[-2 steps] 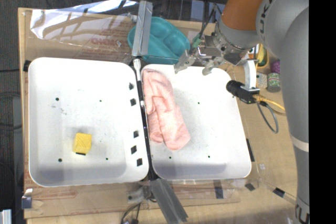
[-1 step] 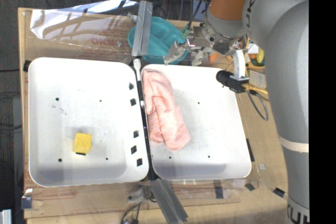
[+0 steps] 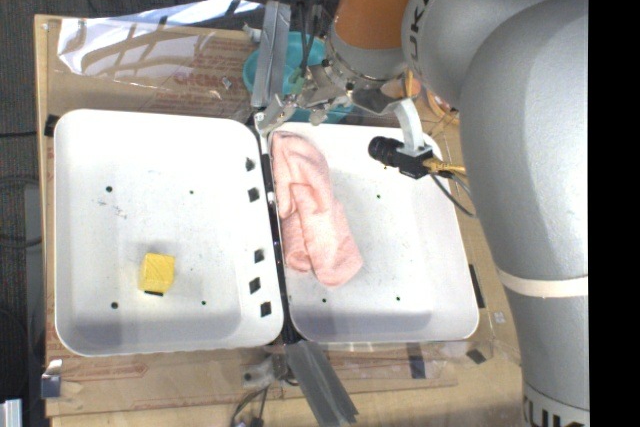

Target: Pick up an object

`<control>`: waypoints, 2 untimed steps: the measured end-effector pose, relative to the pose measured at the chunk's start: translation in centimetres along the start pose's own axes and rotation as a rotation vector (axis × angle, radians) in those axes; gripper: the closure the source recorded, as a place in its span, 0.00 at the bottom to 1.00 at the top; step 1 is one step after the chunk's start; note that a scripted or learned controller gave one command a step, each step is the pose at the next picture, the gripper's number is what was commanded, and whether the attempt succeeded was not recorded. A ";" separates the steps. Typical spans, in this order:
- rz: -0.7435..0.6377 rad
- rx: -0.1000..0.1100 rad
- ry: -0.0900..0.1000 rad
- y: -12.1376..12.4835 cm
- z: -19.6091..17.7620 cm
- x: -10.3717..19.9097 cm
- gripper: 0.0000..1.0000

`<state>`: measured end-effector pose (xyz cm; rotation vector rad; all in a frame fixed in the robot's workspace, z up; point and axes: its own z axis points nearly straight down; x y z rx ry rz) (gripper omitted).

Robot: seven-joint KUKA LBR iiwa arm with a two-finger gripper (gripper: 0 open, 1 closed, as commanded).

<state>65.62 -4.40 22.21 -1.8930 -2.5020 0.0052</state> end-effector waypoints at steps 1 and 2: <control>0.072 0.002 0.001 -2.3 11.6 -8.1 0.00; 0.068 0.003 0.001 -2.3 10.6 -8.1 1.00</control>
